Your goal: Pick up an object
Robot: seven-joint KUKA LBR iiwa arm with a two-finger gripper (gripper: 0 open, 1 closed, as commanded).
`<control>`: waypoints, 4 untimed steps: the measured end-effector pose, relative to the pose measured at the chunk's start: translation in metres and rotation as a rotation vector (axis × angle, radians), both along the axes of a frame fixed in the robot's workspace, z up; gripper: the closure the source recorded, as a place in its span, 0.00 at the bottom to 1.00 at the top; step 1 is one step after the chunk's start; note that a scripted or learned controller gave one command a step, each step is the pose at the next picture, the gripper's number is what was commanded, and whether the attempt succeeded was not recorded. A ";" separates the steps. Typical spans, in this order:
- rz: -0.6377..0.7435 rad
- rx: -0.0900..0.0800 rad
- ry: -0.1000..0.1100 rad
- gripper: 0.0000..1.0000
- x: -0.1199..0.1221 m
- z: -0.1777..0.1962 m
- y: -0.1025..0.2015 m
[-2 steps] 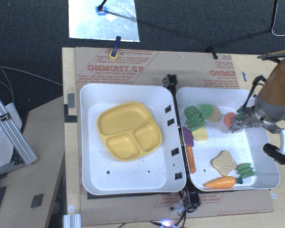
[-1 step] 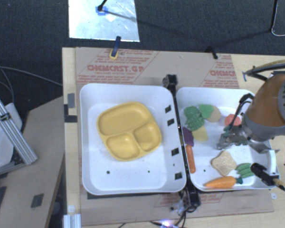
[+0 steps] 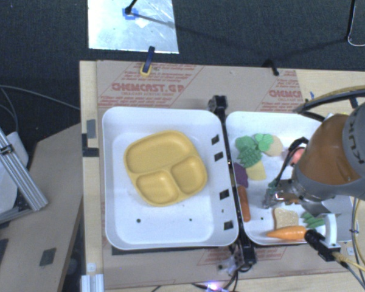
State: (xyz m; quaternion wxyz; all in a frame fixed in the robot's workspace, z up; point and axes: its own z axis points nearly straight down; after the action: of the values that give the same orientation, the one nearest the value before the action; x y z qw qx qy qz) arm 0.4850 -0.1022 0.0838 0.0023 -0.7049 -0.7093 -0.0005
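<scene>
At 9 o'clock, left bin (image 3: pixel 118 224): smooth yellow three-compartment tray (image 3: pixel 165 167). At 3 o'clock, right bin (image 3: pixel 255 121): leafy green pieces (image 3: pixel 248 150), tapered orange carrot (image 3: pixel 286 233), flat toast slice (image 3: pixel 286 216). Jaws (image 3: pixel 274 198) sit low beside the toast; whether apart or together, cannot tell.

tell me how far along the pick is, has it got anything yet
Done: the arm has reached over the right bin. In hand: the gripper sits low among the toy food, near the bread slice and carrot; nothing is visibly held. Left: grasping and lifting one item.
</scene>
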 end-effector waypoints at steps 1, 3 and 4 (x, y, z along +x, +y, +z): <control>0.007 -0.002 -0.012 1.00 0.003 0.106 0.090; -0.005 -0.005 -0.006 1.00 0.036 0.101 0.075; 0.002 -0.002 -0.001 1.00 0.000 0.100 0.133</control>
State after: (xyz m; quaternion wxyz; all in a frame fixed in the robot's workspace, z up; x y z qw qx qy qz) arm 0.4854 0.0303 0.1840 0.0013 -0.7044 -0.7098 -0.0002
